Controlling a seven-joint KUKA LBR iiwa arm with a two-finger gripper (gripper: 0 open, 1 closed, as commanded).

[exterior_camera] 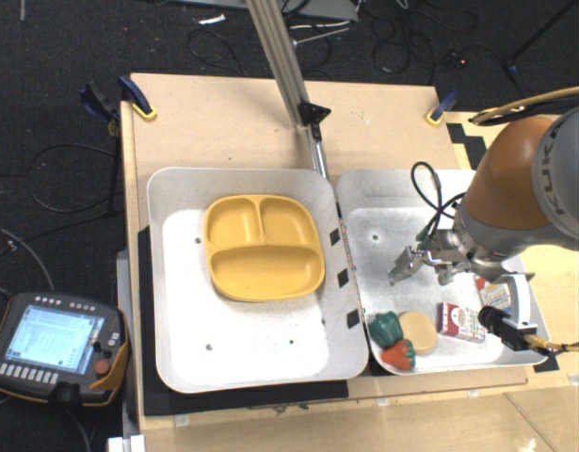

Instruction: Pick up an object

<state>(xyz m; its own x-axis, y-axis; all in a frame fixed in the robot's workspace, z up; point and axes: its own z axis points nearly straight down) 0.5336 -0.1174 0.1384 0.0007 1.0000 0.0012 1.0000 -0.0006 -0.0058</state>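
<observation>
My gripper (424, 269) hangs over the middle of the right bin (383, 196). Its two fingers are spread, with bare bin floor showing between them, so I have hold of nothing.

The things I could take lie nearer than my gripper, crowded along the near edge of this bin. At the left of the group is a green piece (385, 327) with a red piece (397, 353) touching it on the near side. A tan disc (418, 330) sits just to the right of both, and a small red-and-white carton (460, 322) lies further right again. A yellow divided plate (265, 247) sits alone in the left bin (176, 252), well apart from me.

The crowding is my main risk. If I come down on the green piece, one finger probably lands on the red piece or the disc instead of beside it, and I either shove the group or close on two things at once. The group also sits close to the near rim, so a finger going down on that side may strike the wall and stop early. The disc looks low and flat, and I judge my fingers could slide over it. The carton has clearer space around it, but it lies partly under my wrist, so my view of it is poor. If I close where I am now, I grip only air.
</observation>
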